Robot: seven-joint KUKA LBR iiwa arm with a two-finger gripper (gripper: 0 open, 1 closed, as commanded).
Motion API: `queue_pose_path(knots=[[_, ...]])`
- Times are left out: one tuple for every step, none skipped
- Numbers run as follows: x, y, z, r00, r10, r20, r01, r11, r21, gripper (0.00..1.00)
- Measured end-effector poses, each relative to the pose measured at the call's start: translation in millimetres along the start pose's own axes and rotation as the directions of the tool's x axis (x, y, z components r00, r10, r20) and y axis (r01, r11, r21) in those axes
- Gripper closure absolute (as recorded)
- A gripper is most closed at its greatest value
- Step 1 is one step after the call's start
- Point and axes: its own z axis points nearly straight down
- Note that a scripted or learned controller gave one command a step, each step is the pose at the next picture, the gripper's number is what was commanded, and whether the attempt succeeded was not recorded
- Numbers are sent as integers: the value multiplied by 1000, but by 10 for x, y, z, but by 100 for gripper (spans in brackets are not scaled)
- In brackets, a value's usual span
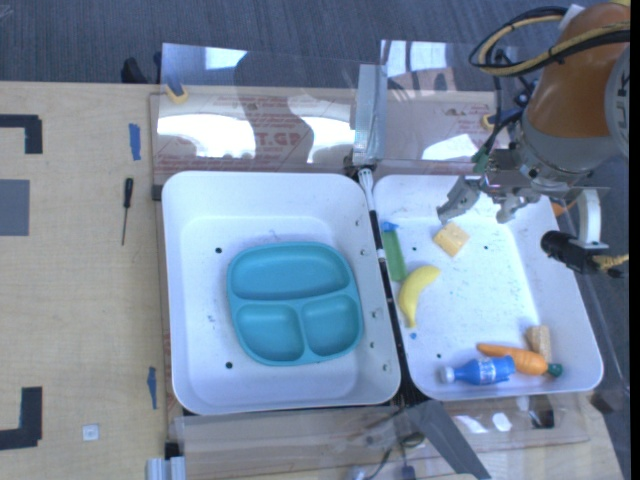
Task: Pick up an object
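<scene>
My gripper (pixel 481 206) hangs over the back of the right bin (pixel 575 308), open, with nothing between its fingers (pixel 453 204). Just below and slightly left of it lies a small yellow block (pixel 451 239). A banana (pixel 415 290) rests near the bin's left wall, beside a green stick-like item (pixel 394 256) with a blue tip. Along the front of that bin lie a carrot (pixel 515 356), a blue bottle (pixel 480 372) on its side, and a small tan piece (pixel 539 340).
The left bin (pixel 190 268) holds a teal divided plate (pixel 295 301). A metal divider (pixel 367 118) and clear panels stand behind both bins. A screwdriver (pixel 126 208) lies on the wooden bench at the left.
</scene>
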Motion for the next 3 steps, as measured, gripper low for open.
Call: queue_pose_path(knots=[[-266,662,1366,994,113,1,-113,994,-10,0],[-516,375,1393,1000,25,1,-25,1000,-1,0],[-515,398,1261,1000,25,2,-25,1000,-8,100]])
